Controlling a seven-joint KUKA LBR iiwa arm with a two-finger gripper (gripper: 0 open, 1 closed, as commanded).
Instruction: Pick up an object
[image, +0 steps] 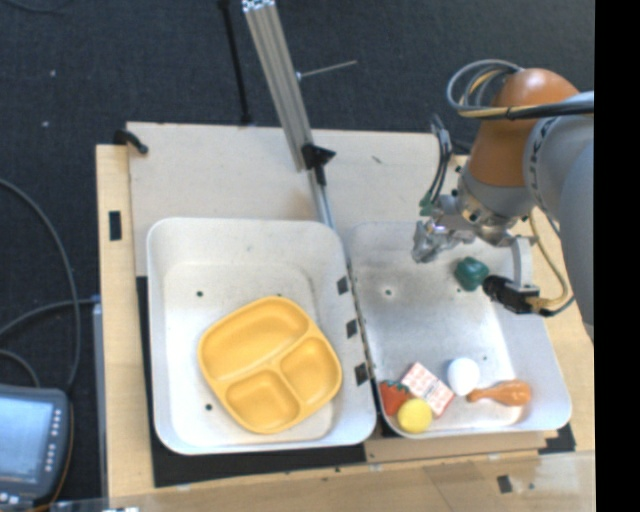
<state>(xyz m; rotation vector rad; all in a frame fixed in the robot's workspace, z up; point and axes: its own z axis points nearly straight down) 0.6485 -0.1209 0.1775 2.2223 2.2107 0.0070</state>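
My gripper (430, 243) hangs over the far edge of the right bin (440, 320), below the arm's orange band. A small dark green object (470, 270) lies in the bin just to the gripper's right and is not held. Along the near edge of that bin lie a white ball (462, 375), an orange drumstick-shaped toy (502, 394), a red and white checkered block (426, 384), a yellow ball (415, 414) and a red piece (392, 397).
The left bin (180, 270) holds a yellow divided plate (270, 362). A slanted metal pole (290, 100) rises behind the bins. A black cable part (512, 294) hangs from the wrist over the right bin's right side.
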